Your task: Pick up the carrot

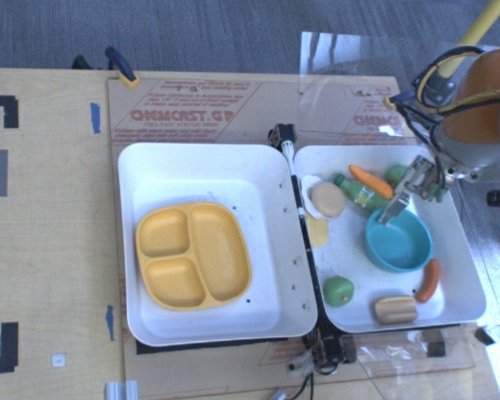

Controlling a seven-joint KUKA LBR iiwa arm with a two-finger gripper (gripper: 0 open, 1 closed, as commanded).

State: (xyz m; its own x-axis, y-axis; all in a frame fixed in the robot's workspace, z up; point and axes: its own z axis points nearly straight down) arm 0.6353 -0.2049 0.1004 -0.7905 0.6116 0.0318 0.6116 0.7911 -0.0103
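The carrot (372, 181) is a small orange piece lying at a slant in the far part of the right bin (465, 257), resting against a green bottle (359, 192). My gripper (393, 208) reaches in from the right and hangs over the far rim of the blue bowl (398, 243). It sits just to the near right of the carrot's tip. I see nothing held in it.
The right bin also holds a tan bun (326, 198), a yellow slice (317, 232), a green apple (338, 290), a red sausage (428, 280), a bread roll (395, 309) and a green item (397, 174). A yellow divided plate (192, 255) lies in the left bin (142, 173).
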